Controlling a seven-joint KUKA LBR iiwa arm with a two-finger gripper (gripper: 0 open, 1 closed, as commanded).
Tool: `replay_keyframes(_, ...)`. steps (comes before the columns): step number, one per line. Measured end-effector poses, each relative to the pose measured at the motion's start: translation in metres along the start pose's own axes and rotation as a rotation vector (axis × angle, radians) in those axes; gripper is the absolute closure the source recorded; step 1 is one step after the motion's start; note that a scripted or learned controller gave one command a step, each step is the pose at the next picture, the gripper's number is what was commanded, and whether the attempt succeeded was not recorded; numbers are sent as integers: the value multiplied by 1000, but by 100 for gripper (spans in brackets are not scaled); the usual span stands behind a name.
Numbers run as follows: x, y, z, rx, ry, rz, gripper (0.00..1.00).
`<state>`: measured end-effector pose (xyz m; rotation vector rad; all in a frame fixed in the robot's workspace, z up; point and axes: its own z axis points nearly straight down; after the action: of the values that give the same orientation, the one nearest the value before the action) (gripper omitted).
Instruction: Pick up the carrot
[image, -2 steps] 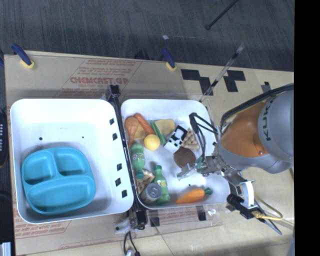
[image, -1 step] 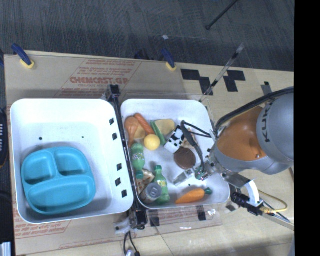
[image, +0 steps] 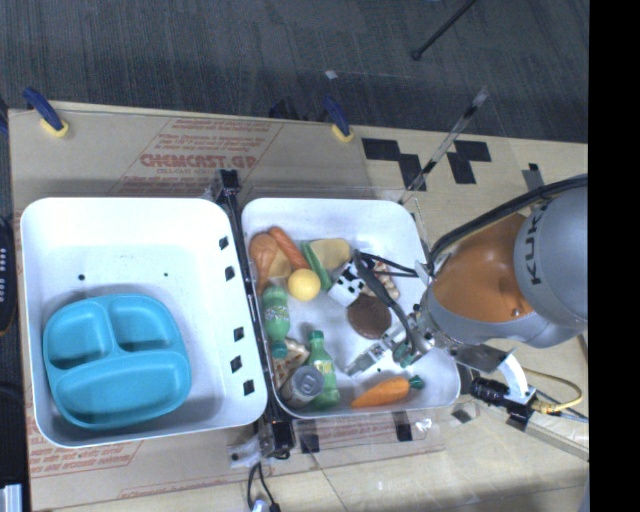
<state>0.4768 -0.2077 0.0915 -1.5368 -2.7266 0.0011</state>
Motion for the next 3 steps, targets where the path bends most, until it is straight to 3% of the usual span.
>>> replay_keyframes(1,-1,-1,0,1,3,-202,0)
replay_keyframes(2,13,8,0,-1,1,-246,0)
replay_keyframes(3,-4,-1,-65,-2,-17,-662,0)
